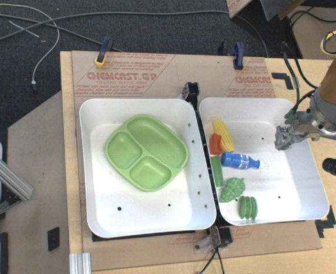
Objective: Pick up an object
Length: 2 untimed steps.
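Objects for picking, among them a blue bottle (pixel 240 161), are lying untouched at centre-right; nothing is being gripped by the hand (pixel 283 138), whose spread cannot be told.

1. Two white bins: left (pixel 94 153), right (pixel 305 176).
2. One green tray (pixel 147 152).
3. One corn cob (pixel 223 133).
4. One blue bottle (pixel 240 161).
5. One orange piece (pixel 215 144).
6. Three green toys (pixel 232 189), (pixel 248 207), (pixel 216 170).
7. Two blue clamps (pixel 104 49), (pixel 238 55).
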Available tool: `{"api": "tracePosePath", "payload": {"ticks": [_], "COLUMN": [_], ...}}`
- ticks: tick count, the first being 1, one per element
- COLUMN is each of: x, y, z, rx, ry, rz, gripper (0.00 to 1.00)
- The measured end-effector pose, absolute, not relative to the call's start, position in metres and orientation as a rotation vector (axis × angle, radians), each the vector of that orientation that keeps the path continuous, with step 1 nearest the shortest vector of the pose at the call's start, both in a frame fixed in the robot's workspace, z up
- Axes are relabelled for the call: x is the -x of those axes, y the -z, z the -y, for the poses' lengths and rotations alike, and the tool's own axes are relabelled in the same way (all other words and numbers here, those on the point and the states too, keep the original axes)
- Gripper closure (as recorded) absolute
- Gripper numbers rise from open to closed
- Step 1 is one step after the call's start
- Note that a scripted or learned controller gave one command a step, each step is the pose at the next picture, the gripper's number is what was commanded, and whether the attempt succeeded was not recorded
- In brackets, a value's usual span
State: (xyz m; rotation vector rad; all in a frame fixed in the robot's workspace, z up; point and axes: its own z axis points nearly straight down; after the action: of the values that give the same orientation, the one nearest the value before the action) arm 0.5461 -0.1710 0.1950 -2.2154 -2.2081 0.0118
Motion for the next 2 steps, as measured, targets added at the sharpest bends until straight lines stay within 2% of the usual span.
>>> {"api": "tracePosePath", "payload": {"ticks": [1,2], "x": [-0.549,-0.551], "y": [-0.202,-0.139], "z": [0.171,0.171], "rx": [2.220,2.216], "ry": [0.000,-0.005], "rz": [2.220,2.215], "gripper": [0.00,0.00]}}
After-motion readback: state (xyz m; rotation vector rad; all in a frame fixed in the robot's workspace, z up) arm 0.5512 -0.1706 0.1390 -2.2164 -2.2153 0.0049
